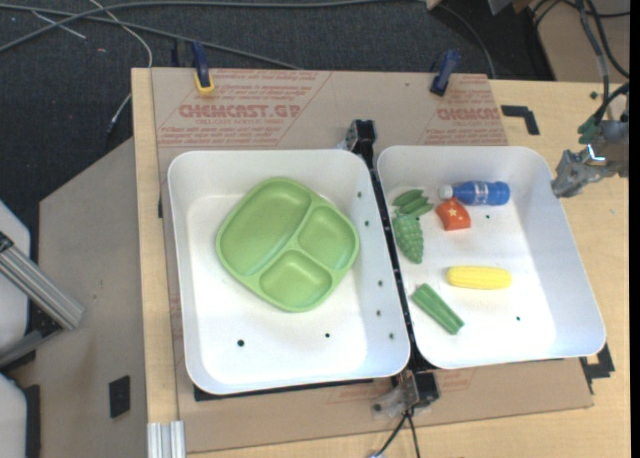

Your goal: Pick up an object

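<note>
Yellow plastic corn (479, 278) lies in the right bin (560, 331), its long axis running left to right across the view. The gripper (588, 164) waits at the upper right edge of this bin, outside the rim. I cannot tell if it is wide or narrow. From the gripper, the corn lies toward the left and lower in the view. The blue bottle (479, 192) is nearer, directly to the left, also lying across.
</note>
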Motion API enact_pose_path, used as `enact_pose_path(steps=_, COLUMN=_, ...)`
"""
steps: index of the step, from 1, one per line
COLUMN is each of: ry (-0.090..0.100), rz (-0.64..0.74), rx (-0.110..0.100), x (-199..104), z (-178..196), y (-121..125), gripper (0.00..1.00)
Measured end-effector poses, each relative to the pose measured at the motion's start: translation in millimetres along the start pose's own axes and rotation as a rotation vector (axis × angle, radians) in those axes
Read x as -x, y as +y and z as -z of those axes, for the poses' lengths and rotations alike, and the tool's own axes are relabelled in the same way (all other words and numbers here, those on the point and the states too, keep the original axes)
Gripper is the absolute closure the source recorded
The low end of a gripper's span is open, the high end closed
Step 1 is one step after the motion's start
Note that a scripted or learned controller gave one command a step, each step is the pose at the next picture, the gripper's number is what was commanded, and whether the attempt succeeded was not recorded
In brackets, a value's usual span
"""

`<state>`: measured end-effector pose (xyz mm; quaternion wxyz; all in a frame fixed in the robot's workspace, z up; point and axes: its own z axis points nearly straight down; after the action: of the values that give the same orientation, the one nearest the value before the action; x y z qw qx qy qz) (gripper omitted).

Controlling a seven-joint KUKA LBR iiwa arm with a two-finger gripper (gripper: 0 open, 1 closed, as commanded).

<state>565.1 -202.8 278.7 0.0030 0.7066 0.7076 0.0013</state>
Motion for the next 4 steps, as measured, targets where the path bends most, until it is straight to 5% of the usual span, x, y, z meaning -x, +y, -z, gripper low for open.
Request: enact_pose_path(steps=4, ry=0.004, rz=0.003, rx=-0.006, x=-221.6, z=-36.2, y=56.3, gripper=1.00)
